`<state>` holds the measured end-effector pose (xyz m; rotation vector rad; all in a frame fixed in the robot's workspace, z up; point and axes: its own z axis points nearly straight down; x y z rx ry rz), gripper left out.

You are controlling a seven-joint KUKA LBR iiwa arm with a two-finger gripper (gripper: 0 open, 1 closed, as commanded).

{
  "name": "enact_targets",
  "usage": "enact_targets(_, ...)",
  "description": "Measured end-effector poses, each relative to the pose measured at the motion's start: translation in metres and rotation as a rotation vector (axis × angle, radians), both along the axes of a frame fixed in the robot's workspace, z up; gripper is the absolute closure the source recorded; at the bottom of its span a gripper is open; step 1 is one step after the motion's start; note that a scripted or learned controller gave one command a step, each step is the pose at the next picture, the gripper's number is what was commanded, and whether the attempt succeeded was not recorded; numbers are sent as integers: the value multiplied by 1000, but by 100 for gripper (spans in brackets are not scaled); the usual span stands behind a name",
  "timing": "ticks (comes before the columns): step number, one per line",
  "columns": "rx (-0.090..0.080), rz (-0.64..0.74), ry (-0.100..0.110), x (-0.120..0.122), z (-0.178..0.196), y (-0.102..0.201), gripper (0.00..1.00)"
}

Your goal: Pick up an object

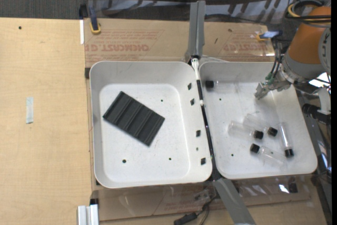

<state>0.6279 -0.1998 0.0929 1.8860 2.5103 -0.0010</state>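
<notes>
My gripper [265,89] hangs over the back right part of the right bin [221,163], and nothing shows between its tips. Several clear plastic vials with black caps [259,135] lie scattered in that bin's front right area, a short way in front of the gripper. One long vial [284,138] lies nearly lengthwise near the right wall. A small black cap [209,83] sits alone at the back left of the right bin. A dark ribbed rectangular slab [134,117] lies at a slant in the left bin [97,166].
A grey divider post [197,29] rises between the two bins at the back. Cardboard [142,42] backs both bins. The orange-banded arm [309,42] comes in from the upper right. A tan bench surface [42,113] extends to the left.
</notes>
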Motion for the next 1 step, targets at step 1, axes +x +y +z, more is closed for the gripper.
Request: enact_targets(1, 0, 0, 0, 0, 0, 0, 0)
